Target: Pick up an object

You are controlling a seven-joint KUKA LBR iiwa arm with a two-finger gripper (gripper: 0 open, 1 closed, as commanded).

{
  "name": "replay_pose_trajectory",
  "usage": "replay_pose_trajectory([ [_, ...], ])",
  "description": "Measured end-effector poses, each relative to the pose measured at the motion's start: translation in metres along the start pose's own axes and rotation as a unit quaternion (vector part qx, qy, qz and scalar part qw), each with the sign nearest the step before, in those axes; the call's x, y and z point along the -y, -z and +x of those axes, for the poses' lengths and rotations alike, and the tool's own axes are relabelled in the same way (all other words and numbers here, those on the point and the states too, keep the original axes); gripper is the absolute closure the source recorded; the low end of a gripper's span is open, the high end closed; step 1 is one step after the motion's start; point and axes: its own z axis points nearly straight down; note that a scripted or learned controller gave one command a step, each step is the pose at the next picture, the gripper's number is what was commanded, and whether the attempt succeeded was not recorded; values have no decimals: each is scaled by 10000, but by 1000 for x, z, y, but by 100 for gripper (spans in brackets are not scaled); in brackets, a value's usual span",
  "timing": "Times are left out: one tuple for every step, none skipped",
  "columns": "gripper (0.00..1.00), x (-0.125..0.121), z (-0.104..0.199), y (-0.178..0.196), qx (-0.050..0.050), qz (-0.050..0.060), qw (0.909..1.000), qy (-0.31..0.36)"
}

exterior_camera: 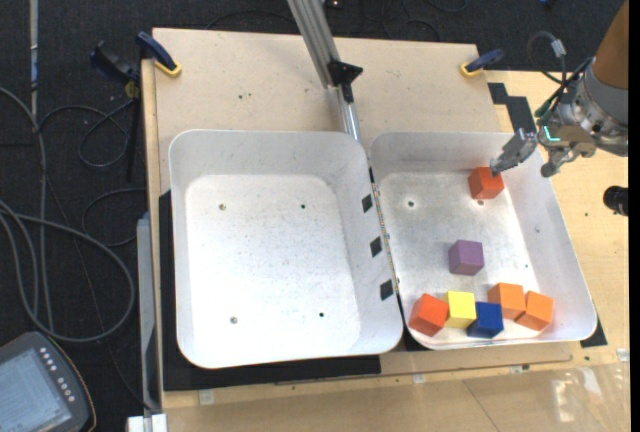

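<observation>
Cube cluster (pixel 483 310) in right bin (pixel 575 290)

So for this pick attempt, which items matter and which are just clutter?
Job: hand; orange block beside it; purple block; orange, yellow and blue blocks at the near rim; right bin.
Lying about: left bin; corner clamps; pendant.

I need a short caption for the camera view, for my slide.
Gripper poised beside an orange-red cube in the right bin, other cubes clustered near its front edge.
</observation>
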Motion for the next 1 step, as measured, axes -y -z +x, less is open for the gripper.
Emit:
replay_pose_trajectory([
  [0,-1,0,3,9,-19,10000,10],
])
